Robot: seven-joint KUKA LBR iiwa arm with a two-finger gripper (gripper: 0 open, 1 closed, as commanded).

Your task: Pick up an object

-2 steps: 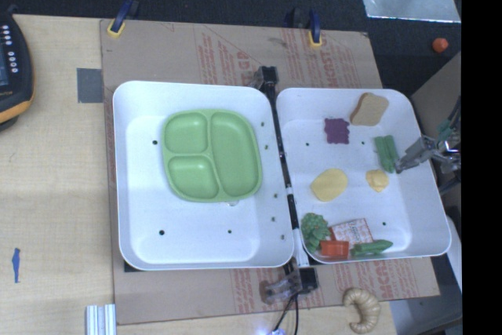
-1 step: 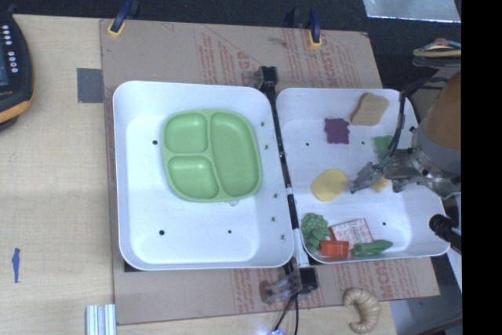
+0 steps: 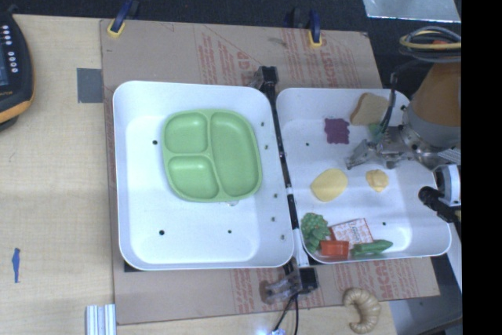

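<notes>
My gripper [image 3: 376, 156] hangs over the right part of the right bin [image 3: 416, 239], fingers spread open with nothing between them. Just below it lies a small yellow piece [image 3: 377, 180]. A larger yellow lump [image 3: 329, 184] rests to the left of that. A purple piece [image 3: 337, 130] lies up and left of the gripper, and a tan slice [image 3: 368, 108] sits at the bin's far edge. In the near left corner sit a green broccoli [image 3: 314, 227], a red and white packet [image 3: 352, 231], a red piece [image 3: 333, 249] and a green pod [image 3: 372, 248].
The left bin [image 3: 141, 231] holds a green divided plate [image 3: 212, 154]. A tan croissant-like item [image 3: 362, 308] lies on the cardboard in front of the right bin. A black and orange pendant [image 3: 12, 67] rests at the bench's left edge.
</notes>
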